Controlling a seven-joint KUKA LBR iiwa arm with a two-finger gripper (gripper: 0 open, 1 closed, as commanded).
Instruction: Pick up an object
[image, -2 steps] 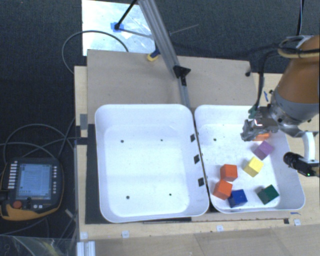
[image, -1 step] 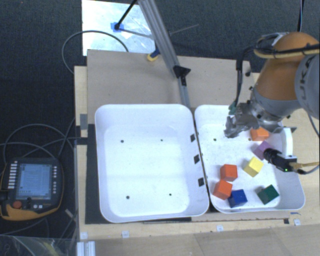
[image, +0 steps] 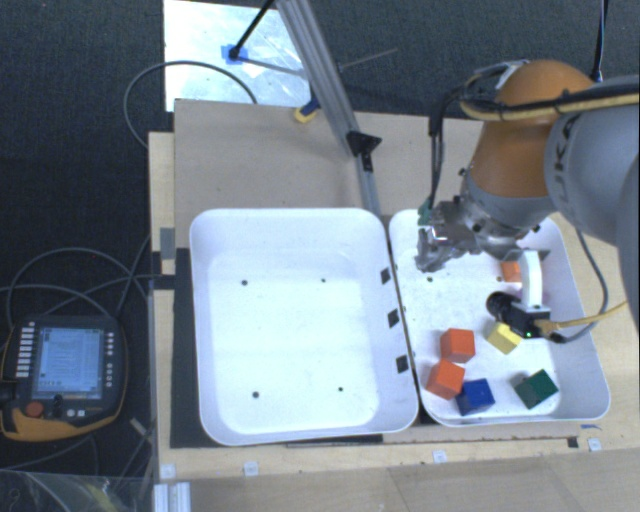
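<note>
A teach pendant is seen on the floor at far left. Next comes the left bin, then the right bin. The gripper is poised over the right bin's upper left; whether it is spread or pressed together cannot be told. Two orange blocks, a blue block, a yellow block and a green block are gathered near the bin's front

Left bin: floor bare, open across.
Right bin: blocks crowd 5–7 o'clock: two orange cubes, blue cube, green cube, yellow cube.
Right bin, 10–12 o'clock: taken up by arm.
Open floor: strip along the right bin's left wall, below the arm.
</note>
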